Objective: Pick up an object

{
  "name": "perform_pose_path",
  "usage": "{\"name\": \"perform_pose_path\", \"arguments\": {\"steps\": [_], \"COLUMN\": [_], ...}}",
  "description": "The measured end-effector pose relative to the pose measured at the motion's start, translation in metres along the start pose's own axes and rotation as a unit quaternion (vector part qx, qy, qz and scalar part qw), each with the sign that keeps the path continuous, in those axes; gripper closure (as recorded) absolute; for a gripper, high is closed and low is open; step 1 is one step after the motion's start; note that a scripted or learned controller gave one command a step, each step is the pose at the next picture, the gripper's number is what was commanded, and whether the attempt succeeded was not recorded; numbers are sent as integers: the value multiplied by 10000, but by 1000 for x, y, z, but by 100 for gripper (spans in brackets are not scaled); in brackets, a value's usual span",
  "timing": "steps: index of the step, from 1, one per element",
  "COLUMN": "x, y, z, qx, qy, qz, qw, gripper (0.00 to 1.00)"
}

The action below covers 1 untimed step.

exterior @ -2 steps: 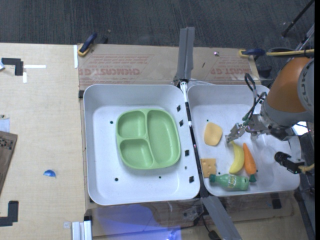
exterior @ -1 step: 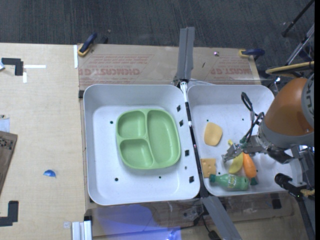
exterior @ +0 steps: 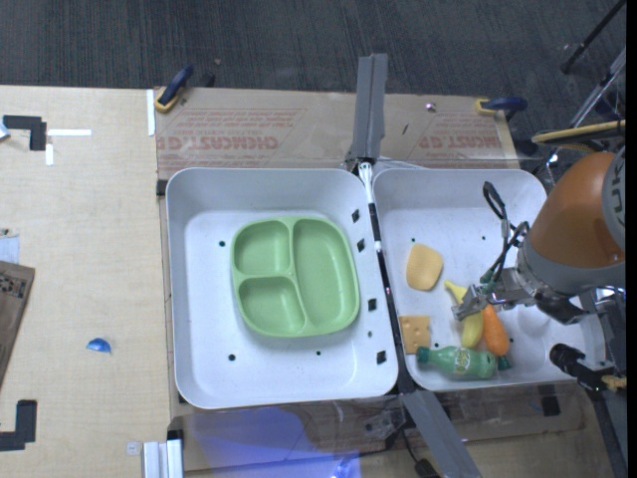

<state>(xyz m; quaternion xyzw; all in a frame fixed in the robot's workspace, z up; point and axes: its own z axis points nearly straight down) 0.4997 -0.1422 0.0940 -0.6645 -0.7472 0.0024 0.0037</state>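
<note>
Grey metal pincer (exterior: pixel 476 305) sits low in the right bin (exterior: pixel 448 192), at the end of the arm's orange-banded wrist (exterior: pixel 587 212), which enters from the right edge. Its tips are down among the toy foods, just beside a small yellow piece (exterior: pixel 456 291) and the top of the orange carrot (exterior: pixel 495 331); whether the fingers are spread or closed on anything cannot be told at this resolution. Carrot lies tilted, touching a yellow item (exterior: pixel 472 331) on its left. Just below both, a green bottle (exterior: pixel 460 362) lies on its side along the bin's near wall. A square cracker-like piece (exterior: pixel 415 331) rests to the left of the bottle's cap end, near the divider between bins. A yellow-orange rounded piece (exterior: pixel 424 266) lies apart from the cluster, up and left of the pincer. Left bin (exterior: pixel 199 267) holds a light green three-compartment plate (exterior: pixel 296 275), flat, roughly centred. Counter (exterior: pixel 70 267) to the left is pale wood, carrying a small blue object (exterior: pixel 98 346) and black brackets (exterior: pixel 27 130). Cardboard sheet (exterior: pixel 259 127) lies behind the bins, with a blue clamp (exterior: pixel 175 87) at its left corner.
</note>
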Motion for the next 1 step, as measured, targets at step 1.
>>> {"name": "perform_pose_path", "arguments": {"steps": [1], "x": [61], "y": [5], "z": [-94], "qx": [-11], "qy": [-12], "qz": [188], "qw": [9998], "gripper": [100]}}
